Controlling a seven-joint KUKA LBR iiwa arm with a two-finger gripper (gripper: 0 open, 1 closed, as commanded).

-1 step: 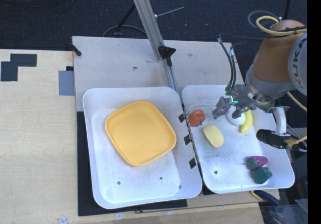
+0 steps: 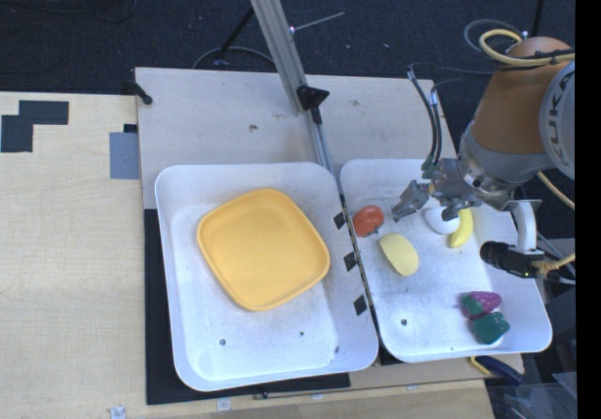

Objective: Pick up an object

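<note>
Jaws of the grey two-finger gripper (image 2: 439, 210) hung low over the right white bin (image 2: 413, 333), near its far right corner, but whether they stood open or closed could not be told, and nothing showed between them. By my reading the reach was in hand with no object yet taken: the large yellow square plate (image 2: 263, 247) filled the left white bin (image 2: 188, 314), while the pale yellow lemon-shaped toy (image 2: 400, 255), red round toy (image 2: 368, 218) and small yellow banana toy (image 2: 459, 229) lay closest, so the next move called for settling squarely over one.

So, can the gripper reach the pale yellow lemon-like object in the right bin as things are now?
Probably yes. The gripper hangs just above and right of the lemon-like object, which lies apart from the red tomato and the banana, so nothing blocks it from above.
</note>
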